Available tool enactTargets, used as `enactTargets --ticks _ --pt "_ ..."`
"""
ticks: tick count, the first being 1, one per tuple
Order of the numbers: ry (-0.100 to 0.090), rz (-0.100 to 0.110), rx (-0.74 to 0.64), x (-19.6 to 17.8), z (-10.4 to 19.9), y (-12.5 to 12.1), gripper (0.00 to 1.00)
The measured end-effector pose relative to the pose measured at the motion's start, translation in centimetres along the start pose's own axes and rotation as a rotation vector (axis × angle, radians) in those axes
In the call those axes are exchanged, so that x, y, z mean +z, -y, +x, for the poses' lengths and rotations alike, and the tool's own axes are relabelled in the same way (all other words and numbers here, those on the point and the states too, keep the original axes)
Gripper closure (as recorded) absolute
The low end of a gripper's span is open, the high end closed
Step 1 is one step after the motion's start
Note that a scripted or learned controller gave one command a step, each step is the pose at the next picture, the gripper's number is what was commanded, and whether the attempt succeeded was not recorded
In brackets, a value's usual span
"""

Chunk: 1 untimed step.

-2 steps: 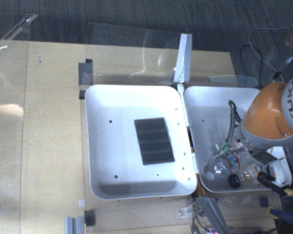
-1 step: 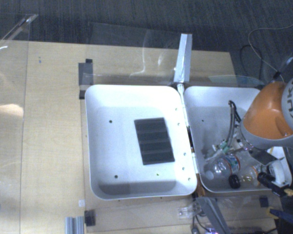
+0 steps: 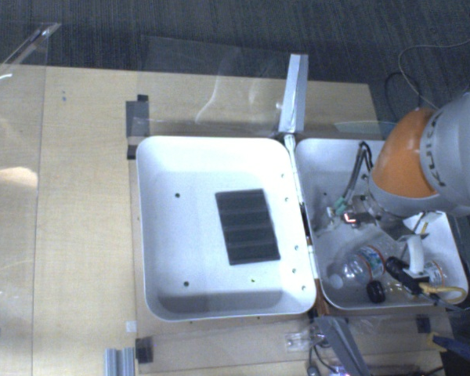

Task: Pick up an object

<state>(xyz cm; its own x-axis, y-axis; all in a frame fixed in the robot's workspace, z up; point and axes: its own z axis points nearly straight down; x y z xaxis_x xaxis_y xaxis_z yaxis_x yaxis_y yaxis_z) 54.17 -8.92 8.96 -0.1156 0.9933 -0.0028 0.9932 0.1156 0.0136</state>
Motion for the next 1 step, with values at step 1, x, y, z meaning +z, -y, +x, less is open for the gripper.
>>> enactTargets --ticks 1 --pt "0.001 0.005 0.042 0.31 -9.29 -6.44 0.0"
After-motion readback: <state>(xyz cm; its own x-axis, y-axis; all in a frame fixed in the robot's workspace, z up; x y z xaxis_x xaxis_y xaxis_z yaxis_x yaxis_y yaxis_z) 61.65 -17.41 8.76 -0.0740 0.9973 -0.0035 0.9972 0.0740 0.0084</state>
